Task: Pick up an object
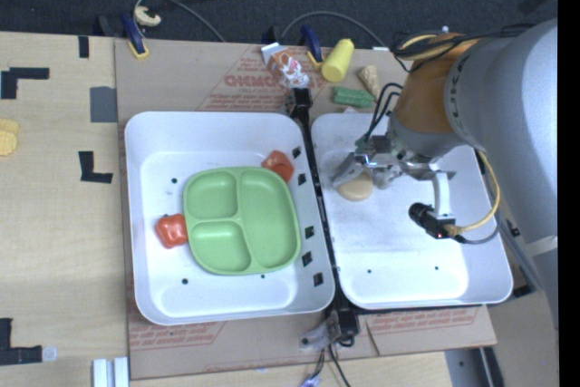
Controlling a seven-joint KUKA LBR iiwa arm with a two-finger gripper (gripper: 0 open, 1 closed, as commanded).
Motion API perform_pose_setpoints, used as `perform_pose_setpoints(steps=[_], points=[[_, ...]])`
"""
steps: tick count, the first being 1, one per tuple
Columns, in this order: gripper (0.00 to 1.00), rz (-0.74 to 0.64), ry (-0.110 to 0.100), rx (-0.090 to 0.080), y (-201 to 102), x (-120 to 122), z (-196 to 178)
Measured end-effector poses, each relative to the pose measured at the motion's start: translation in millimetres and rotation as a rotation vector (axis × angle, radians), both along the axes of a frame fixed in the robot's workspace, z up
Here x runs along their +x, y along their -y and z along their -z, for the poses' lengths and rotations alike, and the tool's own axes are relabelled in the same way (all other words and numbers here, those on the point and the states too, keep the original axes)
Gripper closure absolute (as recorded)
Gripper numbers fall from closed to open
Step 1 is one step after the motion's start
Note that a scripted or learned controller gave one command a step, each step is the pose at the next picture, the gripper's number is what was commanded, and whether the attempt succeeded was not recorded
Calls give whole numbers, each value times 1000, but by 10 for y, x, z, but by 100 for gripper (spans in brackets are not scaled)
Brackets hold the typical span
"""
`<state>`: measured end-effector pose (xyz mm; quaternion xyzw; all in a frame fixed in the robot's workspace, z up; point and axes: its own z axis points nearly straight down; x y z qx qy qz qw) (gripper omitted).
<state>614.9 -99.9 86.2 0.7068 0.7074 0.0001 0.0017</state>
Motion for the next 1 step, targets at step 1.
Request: perform_pose_setpoints(steps=[1], points=[[100,-1,4,-1,4,14,-121]])
